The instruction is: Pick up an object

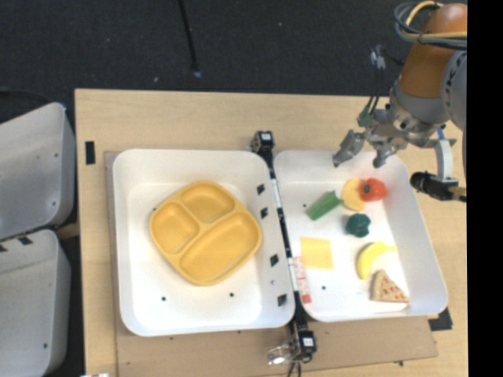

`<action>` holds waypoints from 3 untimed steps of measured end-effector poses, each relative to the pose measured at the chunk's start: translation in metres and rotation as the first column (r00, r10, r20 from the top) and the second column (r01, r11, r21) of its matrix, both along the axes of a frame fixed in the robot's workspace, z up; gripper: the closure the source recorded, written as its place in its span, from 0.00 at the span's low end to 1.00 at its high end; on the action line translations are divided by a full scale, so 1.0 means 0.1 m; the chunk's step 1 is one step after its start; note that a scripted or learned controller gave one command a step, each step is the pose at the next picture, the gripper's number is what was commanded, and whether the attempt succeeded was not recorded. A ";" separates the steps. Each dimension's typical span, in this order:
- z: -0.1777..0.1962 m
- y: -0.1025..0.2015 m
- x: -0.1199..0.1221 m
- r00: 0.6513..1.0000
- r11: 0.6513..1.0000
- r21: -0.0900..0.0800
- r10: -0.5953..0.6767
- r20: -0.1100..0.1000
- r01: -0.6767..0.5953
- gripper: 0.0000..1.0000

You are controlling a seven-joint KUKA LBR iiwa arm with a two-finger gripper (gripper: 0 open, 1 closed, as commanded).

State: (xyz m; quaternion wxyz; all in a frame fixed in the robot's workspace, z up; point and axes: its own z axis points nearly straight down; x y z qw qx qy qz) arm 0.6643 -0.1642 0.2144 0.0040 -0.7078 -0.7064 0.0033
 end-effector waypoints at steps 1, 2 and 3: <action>0.07 0.00 0.02 1.000 1.000 -0.002 0.003 0.011 -0.003 0.00; -0.57 -0.01 0.06 1.000 1.000 -0.002 0.004 0.005 -0.004 0.00; -1.10 -0.01 0.05 1.000 1.000 -0.002 0.004 0.006 -0.004 0.00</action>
